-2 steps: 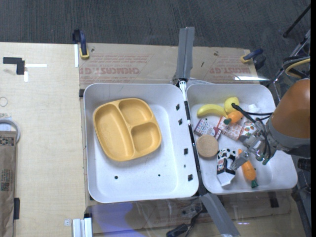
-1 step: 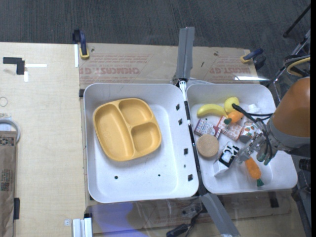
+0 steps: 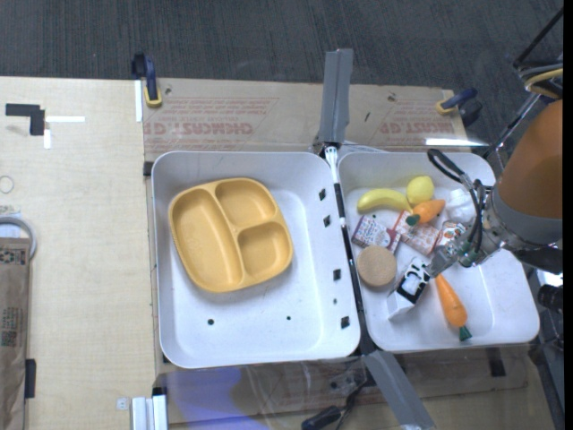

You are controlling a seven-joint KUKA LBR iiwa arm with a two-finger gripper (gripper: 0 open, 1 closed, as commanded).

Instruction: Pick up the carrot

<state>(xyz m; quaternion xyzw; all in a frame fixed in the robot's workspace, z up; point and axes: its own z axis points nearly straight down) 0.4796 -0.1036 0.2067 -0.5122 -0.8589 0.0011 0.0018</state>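
Observation:
The carrot is orange with a green stub at its lower end. It lies flat on the floor of the right bin, near the front right, pointing toward the front. My gripper hangs just above and behind the carrot's thick end, reaching in from the right under the orange-banded wrist. Nothing shows between it and the carrot, and the carrot rests on the bin floor.
Behind the gripper in the right bin lie a banana, a lemon, a smaller orange toy vegetable, several printed cards and a tan disc. The left bin holds a yellow divided plate.

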